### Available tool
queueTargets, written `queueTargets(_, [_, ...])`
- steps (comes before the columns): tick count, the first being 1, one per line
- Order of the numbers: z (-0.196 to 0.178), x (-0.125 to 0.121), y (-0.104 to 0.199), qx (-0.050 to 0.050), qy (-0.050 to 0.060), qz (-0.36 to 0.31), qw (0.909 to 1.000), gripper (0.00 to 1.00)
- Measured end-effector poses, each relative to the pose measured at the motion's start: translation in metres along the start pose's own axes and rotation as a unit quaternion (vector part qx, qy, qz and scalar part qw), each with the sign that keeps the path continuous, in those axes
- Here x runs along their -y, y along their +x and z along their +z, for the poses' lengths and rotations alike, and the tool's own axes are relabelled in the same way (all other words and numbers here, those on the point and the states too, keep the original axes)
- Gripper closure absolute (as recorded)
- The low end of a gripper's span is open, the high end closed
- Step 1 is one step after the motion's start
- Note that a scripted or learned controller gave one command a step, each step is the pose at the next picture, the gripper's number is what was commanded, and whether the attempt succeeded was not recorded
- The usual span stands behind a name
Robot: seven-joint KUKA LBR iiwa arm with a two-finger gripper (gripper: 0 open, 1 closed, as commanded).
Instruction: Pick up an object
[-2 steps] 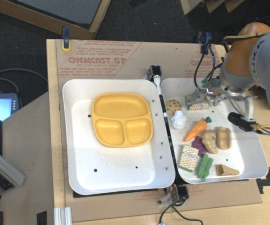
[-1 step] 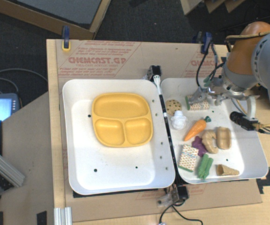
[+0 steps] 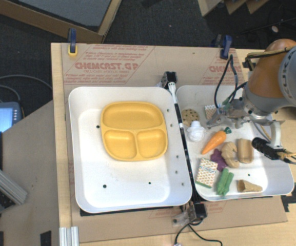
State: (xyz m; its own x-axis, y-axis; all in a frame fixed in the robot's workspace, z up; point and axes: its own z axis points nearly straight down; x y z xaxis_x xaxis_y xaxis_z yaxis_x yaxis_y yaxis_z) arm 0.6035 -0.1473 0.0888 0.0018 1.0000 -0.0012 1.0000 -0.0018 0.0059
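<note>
The right bin (image 3: 283, 181) holds several small items. An orange carrot (image 3: 214, 141) lies near its middle, with a white piece (image 3: 194, 133) and a round cookie (image 3: 190, 116) to its left. A purple piece (image 3: 219, 159), two tan pieces (image 3: 238, 152), a green cucumber (image 3: 223, 182), a patterned packet (image 3: 205, 172) and a tan wedge (image 3: 249, 186) lie toward the front. My gripper (image 3: 220, 119) hangs low over the bin's back part, just above the carrot's leafy end and right of the cookie. Nothing visibly sits in it.
The left bin (image 3: 86, 152) bears a yellow divided plate (image 3: 134, 129). A black divider bar (image 3: 177, 122) runs between the bins. Cables (image 3: 224, 81) trail from the wrist, and a black part (image 3: 264, 147) juts over the right bin's right side.
</note>
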Motion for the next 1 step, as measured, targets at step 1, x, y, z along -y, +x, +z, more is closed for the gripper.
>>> queueTargets(1, [0.0042, 0.0578, 0.045, -0.002, 0.007, -0.001, 1.0, 0.0])
